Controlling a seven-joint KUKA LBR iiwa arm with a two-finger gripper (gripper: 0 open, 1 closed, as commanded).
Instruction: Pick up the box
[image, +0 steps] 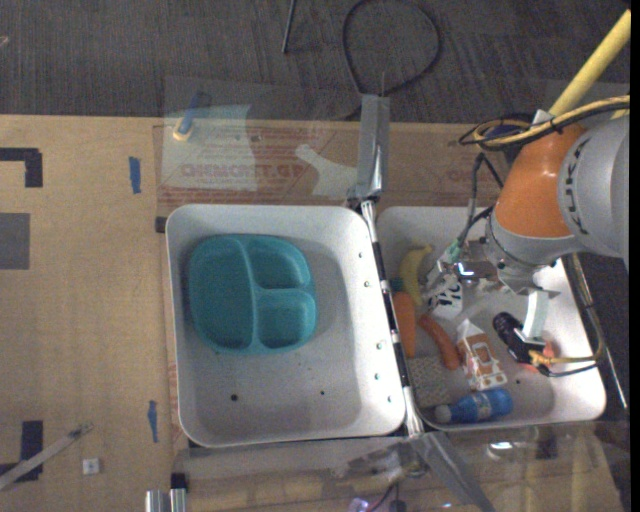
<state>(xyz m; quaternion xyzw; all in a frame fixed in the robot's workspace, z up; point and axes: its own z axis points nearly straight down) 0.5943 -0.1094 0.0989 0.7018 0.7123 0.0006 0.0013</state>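
The tool (455, 280) of the grey-and-orange arm (540, 200) is pictured low over the far part of the right shallow white bin (575, 380) on the counter; whether it is open or closed cannot be told from this view. The small white-and-orange cardboard box (481, 362) is seen nearer in the same bin, apart from the tool. A reddish-orange sausage-shaped piece (440, 341) lies just to its left and a blue plastic bottle (478, 407) just on its near side. A wrong pick is judged the chief risk, since a yellow banana-shaped piece (415, 265) and an orange carrot-shaped piece (403, 322) are placed closer to the tool than the box is. Were the box approached, it could be nudged against the bottle, or a neighbour could be caught with it. The teal divided plastic plate (252, 292) in the left shallow white bin (300, 390) is well apart from all this.
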